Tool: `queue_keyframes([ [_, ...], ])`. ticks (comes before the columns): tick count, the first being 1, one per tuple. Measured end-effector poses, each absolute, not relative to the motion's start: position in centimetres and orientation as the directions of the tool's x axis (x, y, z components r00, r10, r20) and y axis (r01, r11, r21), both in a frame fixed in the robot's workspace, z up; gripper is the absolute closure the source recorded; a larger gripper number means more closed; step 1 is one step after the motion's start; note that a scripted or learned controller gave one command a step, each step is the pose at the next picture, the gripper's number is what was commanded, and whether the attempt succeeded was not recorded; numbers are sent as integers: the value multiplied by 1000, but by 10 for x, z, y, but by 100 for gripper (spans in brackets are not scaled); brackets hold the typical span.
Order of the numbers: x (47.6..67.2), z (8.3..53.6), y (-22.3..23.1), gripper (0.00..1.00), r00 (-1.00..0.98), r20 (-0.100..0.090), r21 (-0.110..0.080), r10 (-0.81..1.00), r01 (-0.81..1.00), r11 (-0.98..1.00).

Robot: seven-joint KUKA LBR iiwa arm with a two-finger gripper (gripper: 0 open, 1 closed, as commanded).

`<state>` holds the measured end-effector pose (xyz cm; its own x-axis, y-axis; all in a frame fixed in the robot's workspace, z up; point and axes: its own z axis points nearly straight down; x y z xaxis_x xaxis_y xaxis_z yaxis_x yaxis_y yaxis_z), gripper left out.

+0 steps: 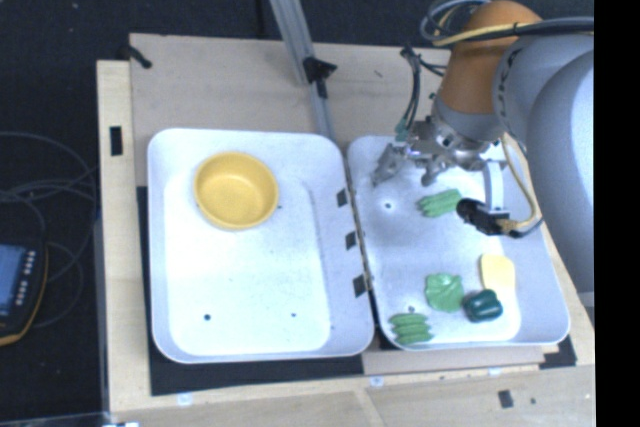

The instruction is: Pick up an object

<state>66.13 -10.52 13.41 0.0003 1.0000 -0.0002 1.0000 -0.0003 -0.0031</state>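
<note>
Gripper is hovering over the far end of the right bin, its two fingers spreading wide and pointing down, with nothing between them. One finger is hanging near the bin's inner wall; the other is sitting just above the nearest candidate.

That candidate, a light green ridged piece, is lying on the bin floor just beside the gripper, toward the near side and slightly toward the arm. Its long axis is running roughly across the bin, tilting a little. It is looking like soft moulded plastic, lobed along its length. In my judgement the coming move is turning on this offset: the gripper is needing a short shift toward the piece and a descent, with the fingers straddling its short side.

Moving outward, a black and yellow fitting on the arm's cabling is hanging close beside the piece, and it could be crowding the approach. Well apart, at the near end of the same bin, four more things are clustering: a pale yellow block, a green lumpy piece, a dark green rounded piece touching or nearly touching it, and a green ribbed piece by the near rim.

Left bin is holding a yellow bowl, smooth and round, upright. Both bins are resting on a pale wooden surface.
</note>
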Motion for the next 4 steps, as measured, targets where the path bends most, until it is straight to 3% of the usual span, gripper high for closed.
queue_keyframes([
  [1, 662, 147, -106, 100, 2, 0, 2, 1000, 1000, -2],
  [3, 672, 227, -102, 100, 0, 0, 3, 1000, 1000, 0],
  [4, 644, 220, -60, 100, -2, 0, 0, 1000, 1000, 2],
])
